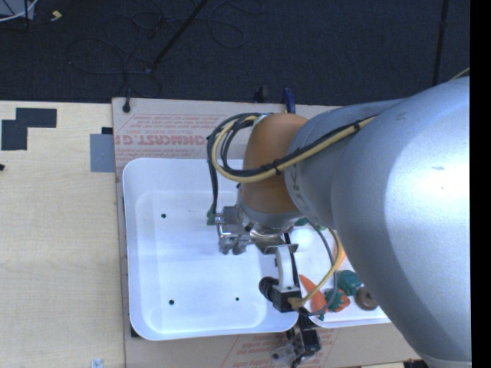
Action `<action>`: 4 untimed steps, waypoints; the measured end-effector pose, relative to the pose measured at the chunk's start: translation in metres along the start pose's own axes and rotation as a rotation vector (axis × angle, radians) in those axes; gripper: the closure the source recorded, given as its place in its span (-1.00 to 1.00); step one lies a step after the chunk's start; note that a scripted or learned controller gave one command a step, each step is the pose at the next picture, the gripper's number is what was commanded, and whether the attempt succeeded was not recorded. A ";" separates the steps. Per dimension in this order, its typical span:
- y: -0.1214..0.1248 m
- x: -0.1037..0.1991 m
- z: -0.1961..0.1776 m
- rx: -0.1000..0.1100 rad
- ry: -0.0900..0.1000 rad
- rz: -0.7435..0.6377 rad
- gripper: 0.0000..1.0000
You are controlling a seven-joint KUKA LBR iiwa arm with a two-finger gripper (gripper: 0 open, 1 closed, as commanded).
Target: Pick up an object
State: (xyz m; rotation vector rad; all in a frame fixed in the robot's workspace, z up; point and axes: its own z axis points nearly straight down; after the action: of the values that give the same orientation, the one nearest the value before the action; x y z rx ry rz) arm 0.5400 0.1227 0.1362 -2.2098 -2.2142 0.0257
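My gripper (235, 238) hangs over the right part of the left white bin (153, 205), close to the wall it shares with the right bin. The wrist and the orange band (268, 167) above it cover most of the gripper from this angle. I see nothing between it and the bin floor. In the right bin (360, 318), just below the arm, lie an orange object (311, 288), a teal object (349, 282) and a small brown round thing (367, 299). The large grey arm hides the other parts of that bin.
Both bins stand on a cardboard sheet (161, 136) on a pale wooden bench (54, 244). The arm body fills the right side of the view. Dark cloth and cables lie behind the bench.
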 end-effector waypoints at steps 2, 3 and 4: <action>-0.029 0.021 -0.034 -0.010 0.000 0.002 1.00; -0.067 0.036 -0.137 -0.024 0.006 -0.001 1.00; -0.031 0.072 -0.157 -0.019 0.002 0.000 1.00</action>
State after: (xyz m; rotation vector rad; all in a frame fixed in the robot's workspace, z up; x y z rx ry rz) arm 0.5119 0.1952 0.2932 -2.2187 -2.2227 0.0031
